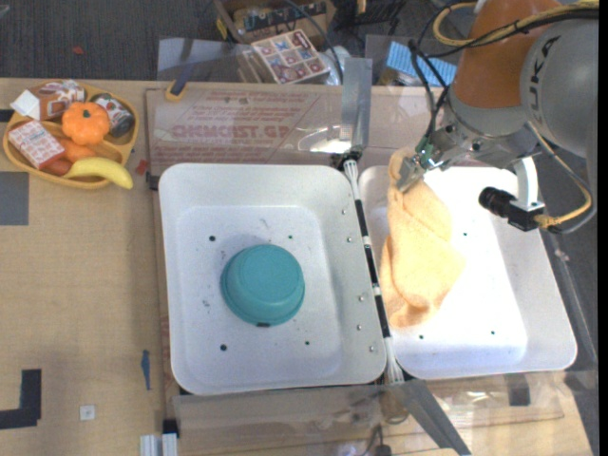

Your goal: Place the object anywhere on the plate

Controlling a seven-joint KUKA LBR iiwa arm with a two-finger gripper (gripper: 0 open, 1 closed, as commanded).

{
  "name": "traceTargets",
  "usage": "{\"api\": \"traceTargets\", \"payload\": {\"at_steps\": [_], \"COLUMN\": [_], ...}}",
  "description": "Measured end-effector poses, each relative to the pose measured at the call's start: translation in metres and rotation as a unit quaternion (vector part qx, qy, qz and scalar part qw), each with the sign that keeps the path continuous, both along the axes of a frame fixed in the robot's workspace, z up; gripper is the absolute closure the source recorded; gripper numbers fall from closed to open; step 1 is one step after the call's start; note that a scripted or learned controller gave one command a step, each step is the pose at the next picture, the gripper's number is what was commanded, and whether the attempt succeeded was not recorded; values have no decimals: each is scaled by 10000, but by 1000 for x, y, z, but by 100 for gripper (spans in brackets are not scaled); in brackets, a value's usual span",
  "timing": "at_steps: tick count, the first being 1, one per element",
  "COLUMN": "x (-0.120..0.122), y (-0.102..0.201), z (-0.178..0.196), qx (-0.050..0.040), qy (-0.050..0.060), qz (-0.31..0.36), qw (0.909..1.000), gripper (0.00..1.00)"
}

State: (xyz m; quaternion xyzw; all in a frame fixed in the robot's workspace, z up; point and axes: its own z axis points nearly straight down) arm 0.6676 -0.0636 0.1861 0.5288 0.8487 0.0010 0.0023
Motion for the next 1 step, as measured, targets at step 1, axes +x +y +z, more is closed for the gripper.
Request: {"api": "traceTargets", "payload": {"at_steps": [1], "x": [1], "y": [-1], "z": [40], "qx": [-2], "qy": [-3], "qz": [-3], "qw": [10000], "gripper": [100]}}
